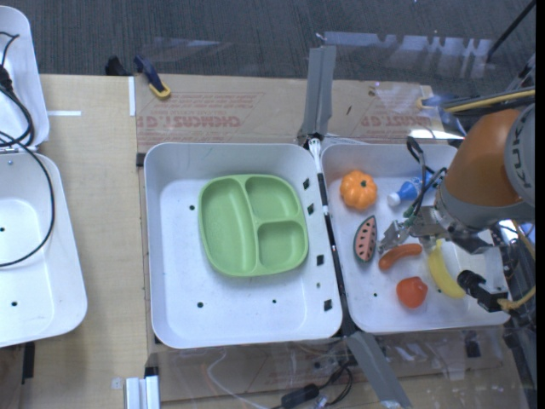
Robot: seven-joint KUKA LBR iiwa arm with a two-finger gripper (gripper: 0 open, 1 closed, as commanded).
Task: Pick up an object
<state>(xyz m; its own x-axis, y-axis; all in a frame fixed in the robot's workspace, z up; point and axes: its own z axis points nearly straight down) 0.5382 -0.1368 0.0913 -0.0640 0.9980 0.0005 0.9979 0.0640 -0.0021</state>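
Observation:
In the right bin (366, 313) lie an orange pumpkin (358, 189), a watermelon slice (365, 238), an orange-red sausage (399, 256), a red tomato (411, 291), a yellow banana (443, 273) and a blue-and-white bottle (406, 192). My gripper (394, 236) reaches in from the right and hangs low between the watermelon slice and the sausage, its metal fingers (390, 231) spread apart just above the sausage's left end. Nothing sits between the fingers.
The left bin (170, 313) holds a green divided plate (253, 223). A grey divider post (319, 92) stands at the back between the bins. The arm's orange band (484, 169) hangs over the right bin's far right side. Cables run along the right edge.

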